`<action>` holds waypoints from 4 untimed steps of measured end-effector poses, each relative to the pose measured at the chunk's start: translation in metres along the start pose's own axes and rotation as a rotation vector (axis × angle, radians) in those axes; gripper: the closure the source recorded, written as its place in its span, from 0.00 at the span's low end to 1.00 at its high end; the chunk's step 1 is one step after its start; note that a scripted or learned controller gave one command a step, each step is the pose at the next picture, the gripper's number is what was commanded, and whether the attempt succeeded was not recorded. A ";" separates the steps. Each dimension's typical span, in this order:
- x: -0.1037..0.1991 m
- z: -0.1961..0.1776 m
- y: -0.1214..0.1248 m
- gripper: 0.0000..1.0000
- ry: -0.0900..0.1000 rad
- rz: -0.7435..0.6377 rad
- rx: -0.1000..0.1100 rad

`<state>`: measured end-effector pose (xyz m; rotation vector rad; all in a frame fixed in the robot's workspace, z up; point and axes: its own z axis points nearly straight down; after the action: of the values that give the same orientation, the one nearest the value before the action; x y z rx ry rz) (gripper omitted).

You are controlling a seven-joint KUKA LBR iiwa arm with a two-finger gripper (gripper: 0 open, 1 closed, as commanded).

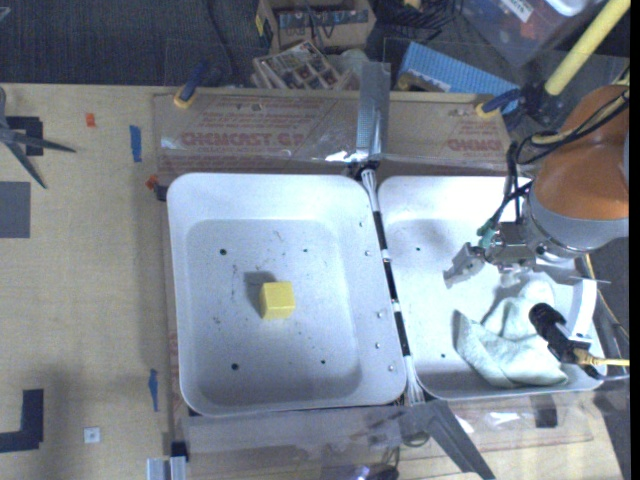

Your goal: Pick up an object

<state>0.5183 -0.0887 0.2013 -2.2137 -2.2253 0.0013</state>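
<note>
yellow cube [278, 300], crumpled white cloth [505, 343]

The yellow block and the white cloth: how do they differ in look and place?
The yellow block is small, boxy and bright; the white cloth is larger, crumpled and pale. The block lies in the left bin, the cloth in the right bin, under the gripper. Both rest on bin floors.

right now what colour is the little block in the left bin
Yellow; the block shows best in the camera view, on the left bin's white floor.

Yellow block [278, 299] mid left bin [200, 208]
</note>
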 end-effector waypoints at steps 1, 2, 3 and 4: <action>0.090 0.017 -0.034 0.00 -0.001 -0.020 0.000; 0.066 0.017 -0.039 0.00 0.000 -0.018 0.001; 0.062 0.007 -0.038 1.00 -0.001 -0.008 -0.004; 0.066 -0.072 0.001 1.00 -0.003 -0.263 -0.005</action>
<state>0.5195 -0.0230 0.2729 -1.9061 -2.5009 -0.0020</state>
